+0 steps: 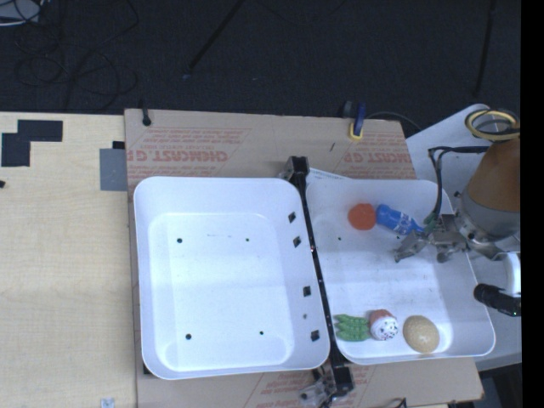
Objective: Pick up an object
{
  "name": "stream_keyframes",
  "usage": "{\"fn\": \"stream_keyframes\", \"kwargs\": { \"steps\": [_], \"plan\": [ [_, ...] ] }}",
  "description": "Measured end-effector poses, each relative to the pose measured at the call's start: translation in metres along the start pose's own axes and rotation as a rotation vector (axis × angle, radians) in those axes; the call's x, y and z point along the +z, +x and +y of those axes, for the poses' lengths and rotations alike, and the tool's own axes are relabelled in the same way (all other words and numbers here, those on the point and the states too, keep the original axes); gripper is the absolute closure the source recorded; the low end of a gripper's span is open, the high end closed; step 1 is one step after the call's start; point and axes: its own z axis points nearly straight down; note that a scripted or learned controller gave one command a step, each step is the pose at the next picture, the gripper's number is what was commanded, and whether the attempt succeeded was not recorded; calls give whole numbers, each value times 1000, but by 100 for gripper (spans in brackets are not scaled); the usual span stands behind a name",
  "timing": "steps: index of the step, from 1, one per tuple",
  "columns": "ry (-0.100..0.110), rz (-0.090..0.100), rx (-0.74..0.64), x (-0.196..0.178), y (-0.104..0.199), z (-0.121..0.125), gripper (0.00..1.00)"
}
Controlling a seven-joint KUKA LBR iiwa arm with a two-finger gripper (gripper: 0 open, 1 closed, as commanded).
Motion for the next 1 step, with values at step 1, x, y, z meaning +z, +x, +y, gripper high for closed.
{"fn": "stream_keyframes", "kwargs": {
  "steps": [1],
  "plan": [
    [0, 0, 0, 0, 0, 0, 0]
  ]
}}
